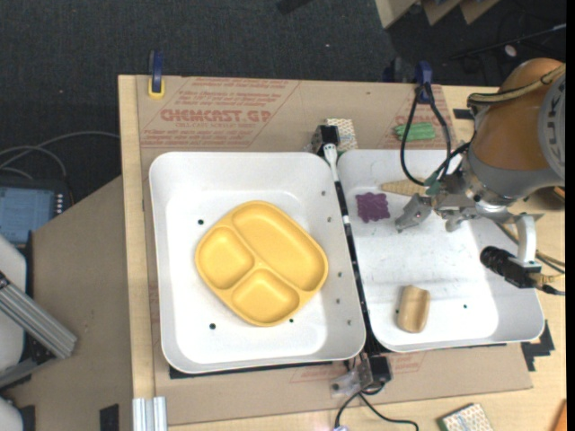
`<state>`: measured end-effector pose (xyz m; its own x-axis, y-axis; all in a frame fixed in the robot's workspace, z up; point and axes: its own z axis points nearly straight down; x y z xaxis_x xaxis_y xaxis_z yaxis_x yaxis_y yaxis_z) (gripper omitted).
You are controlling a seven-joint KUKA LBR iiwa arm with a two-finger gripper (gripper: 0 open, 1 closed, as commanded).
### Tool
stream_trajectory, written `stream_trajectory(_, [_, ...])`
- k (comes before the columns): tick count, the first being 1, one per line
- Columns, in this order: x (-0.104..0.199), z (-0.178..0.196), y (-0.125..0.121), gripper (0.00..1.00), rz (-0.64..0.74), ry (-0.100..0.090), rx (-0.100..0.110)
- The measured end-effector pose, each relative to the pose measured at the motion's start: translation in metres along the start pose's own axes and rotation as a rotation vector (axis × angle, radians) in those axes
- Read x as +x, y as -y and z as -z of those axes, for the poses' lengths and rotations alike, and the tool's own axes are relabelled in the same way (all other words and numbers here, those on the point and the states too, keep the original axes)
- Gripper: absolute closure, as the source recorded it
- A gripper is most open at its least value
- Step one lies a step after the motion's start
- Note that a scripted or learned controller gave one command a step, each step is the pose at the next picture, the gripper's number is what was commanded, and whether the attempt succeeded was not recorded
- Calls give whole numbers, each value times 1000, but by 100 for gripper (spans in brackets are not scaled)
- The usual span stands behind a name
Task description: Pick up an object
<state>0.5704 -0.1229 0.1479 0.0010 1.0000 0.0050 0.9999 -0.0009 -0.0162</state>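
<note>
Gripper (429, 215) spread open above the right bin (503, 321), pinching nothing.
A purple block (372, 206) lies beside it near the left wall; a tan cylinder (412, 309) sits by the front edge; a yellow tray (260, 261) occupies the left bin (171, 241).

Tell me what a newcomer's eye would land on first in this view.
The yellow divided plate stands out first, lying in the middle of the left bin. Next comes the grey and orange arm reaching over the right bin, its hand open above the bin's upper part. Near it lie a small purple object and, lower down, a tan cylinder.
</note>
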Motion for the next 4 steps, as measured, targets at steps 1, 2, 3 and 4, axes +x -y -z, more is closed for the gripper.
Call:
stream_trajectory(1, [29,-67,-31,0,5,3,-11])
stream_trajectory(2, [-69,-62,-31,0,-6,11,-20])
stream_trajectory(3, [-16,-62,-97,0,10,3,-3])
stream_trajectory(4, [29,-63,-50,0,4,2,-11])
